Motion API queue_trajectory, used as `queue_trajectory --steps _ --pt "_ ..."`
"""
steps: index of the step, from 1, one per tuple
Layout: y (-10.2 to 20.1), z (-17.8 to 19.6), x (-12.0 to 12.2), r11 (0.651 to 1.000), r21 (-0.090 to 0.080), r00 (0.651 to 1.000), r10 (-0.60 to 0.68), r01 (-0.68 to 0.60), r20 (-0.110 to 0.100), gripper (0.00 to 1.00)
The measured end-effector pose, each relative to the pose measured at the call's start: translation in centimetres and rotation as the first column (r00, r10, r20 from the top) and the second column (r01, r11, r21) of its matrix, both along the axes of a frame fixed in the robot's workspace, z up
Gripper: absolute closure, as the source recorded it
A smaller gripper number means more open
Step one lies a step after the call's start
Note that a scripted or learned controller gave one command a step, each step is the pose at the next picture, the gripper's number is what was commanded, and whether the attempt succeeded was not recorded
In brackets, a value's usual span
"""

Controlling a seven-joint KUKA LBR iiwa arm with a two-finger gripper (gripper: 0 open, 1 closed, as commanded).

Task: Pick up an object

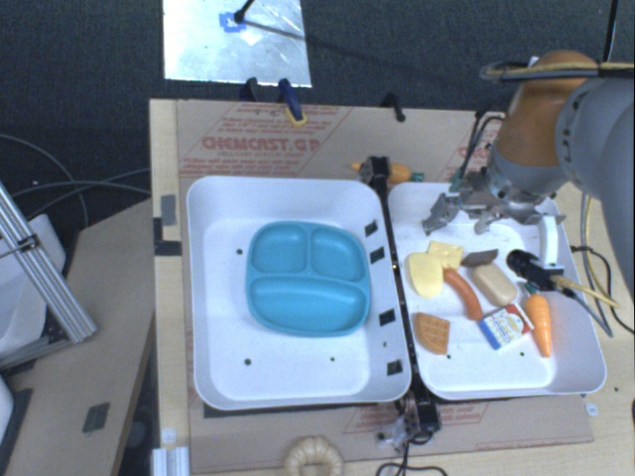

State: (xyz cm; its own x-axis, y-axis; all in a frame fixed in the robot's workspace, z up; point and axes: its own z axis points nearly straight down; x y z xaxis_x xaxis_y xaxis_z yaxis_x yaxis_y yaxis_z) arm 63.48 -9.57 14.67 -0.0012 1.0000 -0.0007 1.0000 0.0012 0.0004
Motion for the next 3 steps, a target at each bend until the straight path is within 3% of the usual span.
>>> queue_trajectory --steps 1,2,3 --pt "0.2 -5.4 1.0 1.000 0.000 1.000 0.004 -0.004 0.001 0.00" --pt "0.2 -6.2 1.1 1.000 0.000 1.000 0.003 -0.003 0.001 0.00" --pt "0.2 -5.0 1.2 1.000 0.001 1.000 0.004 -0.004 0.004 1.00"
